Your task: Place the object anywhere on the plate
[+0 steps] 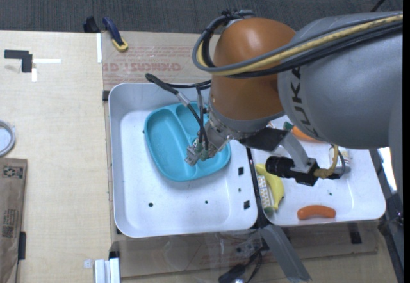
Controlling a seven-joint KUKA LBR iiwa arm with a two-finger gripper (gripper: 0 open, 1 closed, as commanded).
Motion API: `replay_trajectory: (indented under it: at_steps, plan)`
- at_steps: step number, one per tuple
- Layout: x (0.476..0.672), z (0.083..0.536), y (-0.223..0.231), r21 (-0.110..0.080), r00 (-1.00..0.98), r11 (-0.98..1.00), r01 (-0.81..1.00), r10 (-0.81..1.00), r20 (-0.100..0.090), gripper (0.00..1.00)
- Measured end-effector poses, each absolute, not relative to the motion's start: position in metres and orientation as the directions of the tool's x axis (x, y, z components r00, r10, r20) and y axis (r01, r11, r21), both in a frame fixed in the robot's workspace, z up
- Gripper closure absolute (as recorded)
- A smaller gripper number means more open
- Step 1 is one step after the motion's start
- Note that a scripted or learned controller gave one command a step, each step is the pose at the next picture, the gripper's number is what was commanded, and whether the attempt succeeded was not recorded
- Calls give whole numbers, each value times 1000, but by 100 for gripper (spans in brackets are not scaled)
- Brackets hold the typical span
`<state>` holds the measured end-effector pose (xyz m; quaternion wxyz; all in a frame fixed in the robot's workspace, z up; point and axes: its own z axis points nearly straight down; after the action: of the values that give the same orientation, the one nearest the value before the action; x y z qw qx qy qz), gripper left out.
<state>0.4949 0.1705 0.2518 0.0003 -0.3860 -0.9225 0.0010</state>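
Observation:
A blue divided plate point(168, 142) lies in the left white bin point(160, 211), toward its back right. My gripper point(197, 152) reaches down over the right part of the plate, its tip at or just above the plate's surface. The big orange wrist joint covers the bin's back right corner. I can make out no object at the gripper's tip.
The right bin point(359, 202) holds a yellow banana point(274, 189) near its left wall, an orange sausage-shaped thing point(316, 212) at the front, and an orange item point(302, 134) partly under the arm. A tape roll point(4, 139) lies on the bench at left.

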Motion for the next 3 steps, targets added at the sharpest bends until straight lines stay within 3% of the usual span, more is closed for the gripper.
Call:
replay_trajectory:
  at_steps: [1, 2, 3]
  plan:
    - [478, 232, 219, -4, -783, 783, 622, 622, 1, 100]
    - [478, 243, 149, -2, -837, 837, 547, 547, 0, 100]
    - [512, 233, 139, -1, -826, 826, 564, 564, -1, 100]
